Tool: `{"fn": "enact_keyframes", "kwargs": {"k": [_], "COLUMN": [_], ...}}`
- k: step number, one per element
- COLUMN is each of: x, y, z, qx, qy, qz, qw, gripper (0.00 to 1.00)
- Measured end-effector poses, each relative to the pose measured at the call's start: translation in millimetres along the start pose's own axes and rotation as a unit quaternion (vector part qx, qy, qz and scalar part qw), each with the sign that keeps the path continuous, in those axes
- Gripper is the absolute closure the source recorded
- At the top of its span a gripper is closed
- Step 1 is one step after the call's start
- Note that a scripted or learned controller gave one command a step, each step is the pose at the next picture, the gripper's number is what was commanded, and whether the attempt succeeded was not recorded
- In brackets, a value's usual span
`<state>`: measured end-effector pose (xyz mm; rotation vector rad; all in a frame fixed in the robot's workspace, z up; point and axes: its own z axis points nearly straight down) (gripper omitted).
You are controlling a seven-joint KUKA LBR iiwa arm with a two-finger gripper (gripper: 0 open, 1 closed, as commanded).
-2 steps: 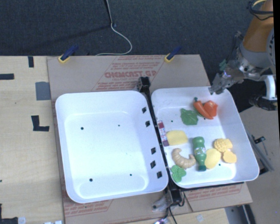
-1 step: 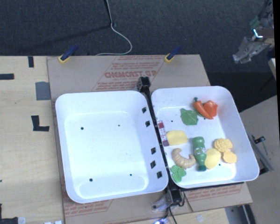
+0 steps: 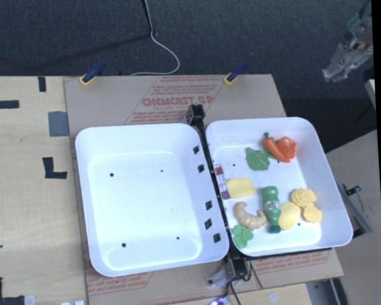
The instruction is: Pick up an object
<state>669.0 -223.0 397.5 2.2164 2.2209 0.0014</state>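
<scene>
The right bin (image 3: 319,174) holds several toy foods. Among them are an orange-red pepper (image 3: 280,147), a green leaf (image 3: 256,158), a yellow block (image 3: 240,187), a green bottle (image 3: 270,205) and a tan curved piece (image 3: 248,216). A yellow lemon (image 3: 288,217), a bumpy yellow piece (image 3: 302,196), a round orange-yellow piece (image 3: 313,213) and a small green piece (image 3: 242,235) lie there too. My gripper (image 3: 346,63) hangs high at the upper right, outside the bins, well away from the pepper.
The left bin (image 3: 142,196) is white and sits against the right one on a cardboard sheet (image 3: 168,99). Blue-and-yellow clamps (image 3: 92,73) (image 3: 235,73) hold the sheet's far edge. A white cable (image 3: 162,45) runs over the dark cloth behind.
</scene>
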Motion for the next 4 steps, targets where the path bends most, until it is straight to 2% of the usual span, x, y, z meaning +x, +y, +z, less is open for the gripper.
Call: {"fn": "enact_keyframes", "kwargs": {"k": [3,4], "x": [0,0], "y": [0,0], "z": [-85,-141], "qx": [0.0,-0.001], "qy": [0.0,-0.001], "qz": [0.0,0.0], "qw": [1.0,1.0], "gripper": [1.0,1.0]}}
